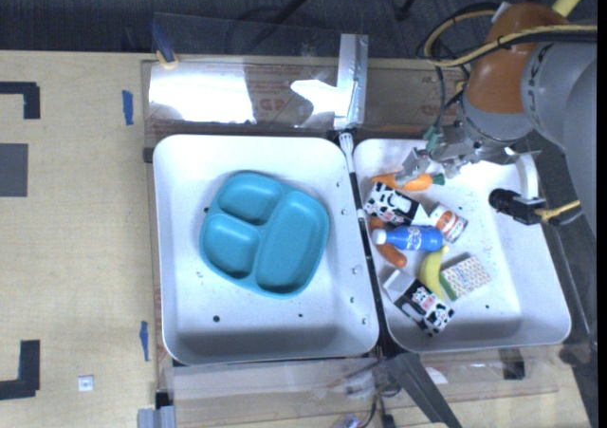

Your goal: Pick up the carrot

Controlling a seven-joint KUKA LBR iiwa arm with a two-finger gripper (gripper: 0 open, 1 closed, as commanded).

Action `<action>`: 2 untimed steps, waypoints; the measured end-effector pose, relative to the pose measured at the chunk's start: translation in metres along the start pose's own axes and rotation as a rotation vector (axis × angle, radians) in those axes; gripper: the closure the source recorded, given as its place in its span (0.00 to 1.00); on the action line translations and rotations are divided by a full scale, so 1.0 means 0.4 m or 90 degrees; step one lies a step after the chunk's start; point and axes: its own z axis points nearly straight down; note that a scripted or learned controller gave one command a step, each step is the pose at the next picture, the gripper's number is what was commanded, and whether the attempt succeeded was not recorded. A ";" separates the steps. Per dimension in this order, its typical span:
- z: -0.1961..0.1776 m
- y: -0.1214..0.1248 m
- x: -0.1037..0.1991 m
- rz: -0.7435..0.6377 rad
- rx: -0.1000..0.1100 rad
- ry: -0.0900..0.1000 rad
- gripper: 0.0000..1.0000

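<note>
Two shallow white bins side by side on the table [76,227]. Left bin [180,322], centre of frame: one blue divided plate [266,232], three compartments, lying flat. Right bin [531,303], right of centre: a cluster of small items along its left half. Carrot [414,184] near the upper left of that bin, orange, lying roughly crosswise, green end toward the right. Just left of it and touching or nearly so, a black-and-white cow-patterned item [389,200]. Below these, a white bottle with blue body and red cap [410,240]; to its right a small red-and-white can [448,224]. Lower still, a yellow banana [432,274], a checked sponge-like pad [466,275] just beside it, and a second cow-patterned item [424,307] near the bin's lower left. Grey arm with orange band [503,75] entering from the upper right of frame. End effector [438,157] low over the upper part of the right bin, directly above and right of the carrot, very near it. Fingers' spread: cannot tell. Contact with carrot not discernible; nothing seen held.
</note>
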 end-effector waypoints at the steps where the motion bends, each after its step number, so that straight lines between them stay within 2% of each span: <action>1: 0.031 0.002 -0.002 -0.102 0.001 0.002 0.00; 2: 0.038 0.017 -0.016 -0.272 0.003 0.001 0.00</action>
